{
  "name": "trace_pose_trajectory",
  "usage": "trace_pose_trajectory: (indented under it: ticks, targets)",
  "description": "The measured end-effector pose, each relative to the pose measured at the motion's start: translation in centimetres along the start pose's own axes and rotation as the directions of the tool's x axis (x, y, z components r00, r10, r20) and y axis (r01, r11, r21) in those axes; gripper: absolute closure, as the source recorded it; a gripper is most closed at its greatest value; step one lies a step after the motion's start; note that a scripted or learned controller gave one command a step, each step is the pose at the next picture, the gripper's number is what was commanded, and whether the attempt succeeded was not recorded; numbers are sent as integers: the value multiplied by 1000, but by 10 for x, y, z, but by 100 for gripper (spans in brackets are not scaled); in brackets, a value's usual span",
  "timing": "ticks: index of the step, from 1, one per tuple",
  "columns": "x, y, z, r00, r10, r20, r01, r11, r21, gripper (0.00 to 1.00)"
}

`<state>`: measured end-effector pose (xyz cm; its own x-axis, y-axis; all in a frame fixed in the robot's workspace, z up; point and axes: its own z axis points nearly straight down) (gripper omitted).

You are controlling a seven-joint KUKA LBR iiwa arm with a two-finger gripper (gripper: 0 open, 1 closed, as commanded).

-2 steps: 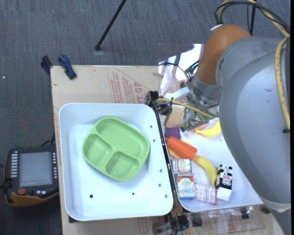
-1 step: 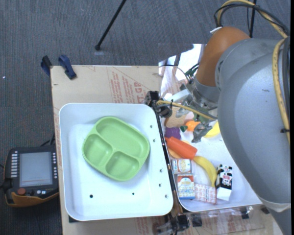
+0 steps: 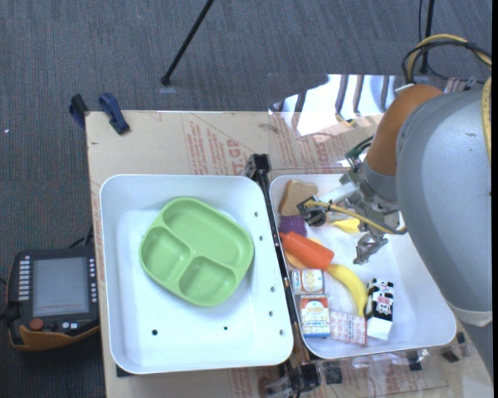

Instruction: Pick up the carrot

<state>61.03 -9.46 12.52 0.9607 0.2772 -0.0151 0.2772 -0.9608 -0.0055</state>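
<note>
The grey arm's two-finger gripper (image 3: 367, 243) hangs over the right shallow white bin (image 3: 436, 305); whether it is clenched or released cannot be told. Well to its left, the left white bin (image 3: 120, 322) bears a green three-compartment plastic plate (image 3: 197, 250). The orange carrot (image 3: 308, 249) lies just left of the gripper, apart from it, with a yellow banana (image 3: 351, 283) below.
</note>
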Motion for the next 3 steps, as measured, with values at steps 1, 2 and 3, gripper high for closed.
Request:
trace_pose_trajectory:
  ticks: [1, 2, 3]
  targets:
    - [-45, -18, 32, 997, -69, -27, 69, 998, -15, 0]
    - [22, 10, 39, 999, 46, -1, -46, 999, -1, 0]
    - [23, 7, 34, 999, 38, 3, -38, 999, 3, 100]
